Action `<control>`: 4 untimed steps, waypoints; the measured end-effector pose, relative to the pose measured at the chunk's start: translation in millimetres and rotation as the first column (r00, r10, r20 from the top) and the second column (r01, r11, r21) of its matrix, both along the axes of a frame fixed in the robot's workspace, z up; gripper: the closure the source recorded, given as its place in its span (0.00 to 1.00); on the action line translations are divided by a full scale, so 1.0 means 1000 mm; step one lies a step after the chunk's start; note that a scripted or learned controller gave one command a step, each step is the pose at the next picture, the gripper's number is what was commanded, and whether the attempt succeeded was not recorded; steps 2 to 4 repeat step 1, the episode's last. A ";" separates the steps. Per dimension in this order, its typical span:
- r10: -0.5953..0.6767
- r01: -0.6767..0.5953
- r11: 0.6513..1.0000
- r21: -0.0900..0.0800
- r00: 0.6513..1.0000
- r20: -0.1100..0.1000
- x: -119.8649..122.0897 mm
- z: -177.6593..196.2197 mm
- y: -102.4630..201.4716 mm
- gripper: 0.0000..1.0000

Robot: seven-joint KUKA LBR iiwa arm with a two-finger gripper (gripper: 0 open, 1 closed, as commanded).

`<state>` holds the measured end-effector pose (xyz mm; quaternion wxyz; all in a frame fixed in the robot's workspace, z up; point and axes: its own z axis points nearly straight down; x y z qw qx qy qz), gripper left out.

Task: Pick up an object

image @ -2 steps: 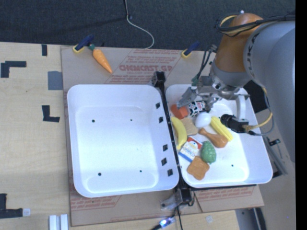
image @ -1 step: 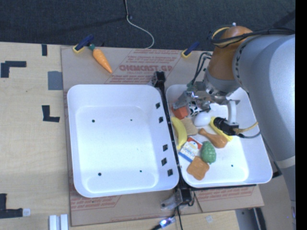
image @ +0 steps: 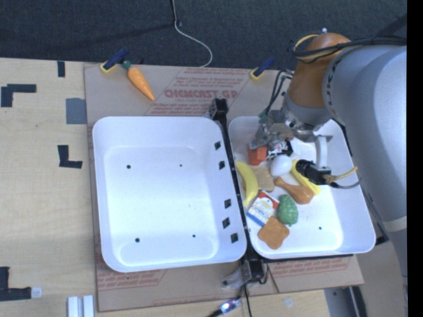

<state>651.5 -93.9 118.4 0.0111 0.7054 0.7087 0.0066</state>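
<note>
My gripper (image: 269,142) hangs low over the back of the right bin (image: 344,233), its tip right above a small red object (image: 257,154) and a white egg-shaped piece (image: 281,166). In that bin also lie a yellow banana (image: 248,182), a tan drumstick-shaped toy (image: 297,191), a green round toy (image: 287,211), an orange wedge (image: 273,232) and a small red, white and blue packet (image: 261,209). The arm's orange band (image: 317,68) and grey body cover the bin's right side.
The left bin (image: 112,177) is a shallow white tray beside the right one, with a black clip divider (image: 228,177) between them. An orange carrot toy (image: 140,82) rests on the cardboard behind the left bin. A thin white cable (image: 192,38) runs over the dark cloth at the back.
</note>
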 end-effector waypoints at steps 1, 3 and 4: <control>0.004 -0.004 1.000 0.005 1.000 -0.021 -0.011 0.070 0.089 1.00; 0.004 -0.004 1.000 0.005 1.000 -0.021 -0.011 0.070 0.089 1.00; 0.004 -0.004 1.000 0.005 1.000 -0.021 -0.011 0.070 0.089 1.00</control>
